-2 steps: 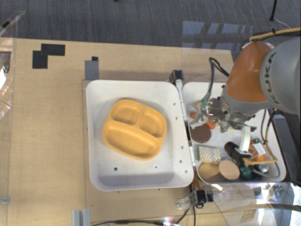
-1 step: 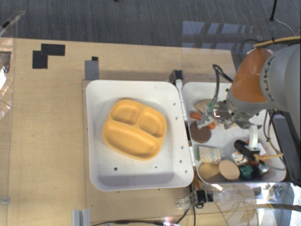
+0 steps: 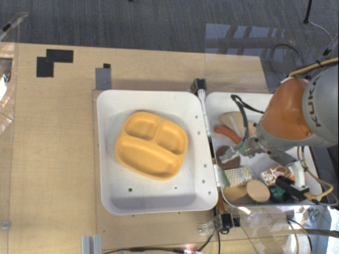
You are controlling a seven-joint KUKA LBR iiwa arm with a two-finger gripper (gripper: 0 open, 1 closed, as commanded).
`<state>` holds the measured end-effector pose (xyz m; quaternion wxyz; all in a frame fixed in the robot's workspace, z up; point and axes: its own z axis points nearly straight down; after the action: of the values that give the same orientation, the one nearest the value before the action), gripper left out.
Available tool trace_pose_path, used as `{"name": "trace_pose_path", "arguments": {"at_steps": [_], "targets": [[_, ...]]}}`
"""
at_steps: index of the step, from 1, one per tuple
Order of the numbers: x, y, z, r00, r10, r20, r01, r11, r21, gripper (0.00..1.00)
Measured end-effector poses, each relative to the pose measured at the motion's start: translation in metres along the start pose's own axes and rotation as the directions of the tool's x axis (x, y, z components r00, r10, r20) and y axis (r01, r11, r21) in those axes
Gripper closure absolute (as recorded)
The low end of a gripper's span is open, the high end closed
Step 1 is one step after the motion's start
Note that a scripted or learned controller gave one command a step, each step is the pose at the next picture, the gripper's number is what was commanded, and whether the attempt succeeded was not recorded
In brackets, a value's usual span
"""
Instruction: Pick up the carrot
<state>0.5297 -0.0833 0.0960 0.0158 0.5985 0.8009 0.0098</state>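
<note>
The carrot (image 3: 228,134), a short orange-red stick, lies in the upper left part of the right bin (image 3: 214,106), slanting down to the right. My gripper (image 3: 244,146) hangs low over this bin, just right of the carrot's lower end and very close to it. The grey arm with its orange band (image 3: 285,115) covers the bin's right side, and the gripper's tips are dark and partly hidden under the wrist. Nothing can be seen held in the gripper.
Around the carrot lie a beige piece (image 3: 231,120), a brown piece (image 3: 224,154), a patterned box (image 3: 238,174), a tan disc (image 3: 258,191) and a green item (image 3: 277,194). The left bin (image 3: 106,142) holds a yellow compartment plate (image 3: 152,144).
</note>
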Motion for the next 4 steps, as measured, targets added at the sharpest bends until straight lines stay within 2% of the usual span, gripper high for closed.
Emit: {"name": "trace_pose_path", "arguments": {"at_steps": [1, 2, 3, 4], "targets": [[-0.056, 0.029, -0.086, 0.967, -0.255, -0.011, 0.256, 0.967, 0.019, 0.0], [-0.087, -0.034, -0.067, 0.947, -0.322, -0.016, 0.322, 0.946, 0.026, 0.0], [-0.036, -0.01, -0.048, 0.947, -0.322, -0.021, 0.322, 0.946, 0.022, 0.0], [-0.07, 0.049, -0.077, 0.926, -0.376, -0.013, 0.376, 0.926, 0.017, 0.0]]}}
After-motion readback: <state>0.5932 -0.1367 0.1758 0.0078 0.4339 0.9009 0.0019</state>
